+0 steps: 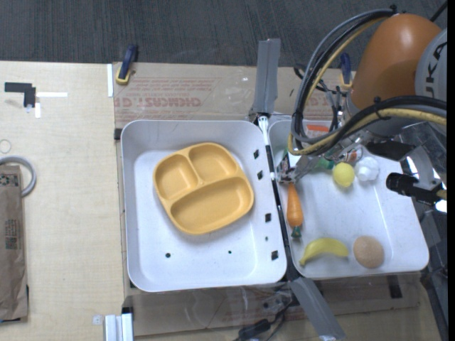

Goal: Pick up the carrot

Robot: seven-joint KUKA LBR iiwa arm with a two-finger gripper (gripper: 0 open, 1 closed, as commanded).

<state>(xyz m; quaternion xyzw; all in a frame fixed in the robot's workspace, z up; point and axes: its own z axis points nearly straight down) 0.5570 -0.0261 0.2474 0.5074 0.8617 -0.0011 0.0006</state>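
A small orange carrot (pixel 293 206), tapered and smooth, with a darker green-brown stub at its lower end, is seen lying lengthwise along the left wall of the right-hand shallow white bin (pixel 398 222). Its upper end is placed just below the hand (pixel 286 174) of the grey arm with the orange band (pixel 398 45), which is lowered at the bin's upper left corner beneath a bundle of black and yellow cables (pixel 334 130). Whether the hand is spread or pressed together cannot be told, and the carrot is not seen gripped.

In the same bin, a yellow banana (pixel 325 249) is laid near the front wall, just below the carrot, with a round tan ball (pixel 368 251) to its right. A yellow lemon-like fruit (pixel 343 175) and a small white object (pixel 367 170) are found side by side further back.

In the left-hand white bin (pixel 138 212), a yellow three-compartment plastic plate (pixel 203 187) is set at a slant. Both bins are carried by the pale wooden table (pixel 57 183).
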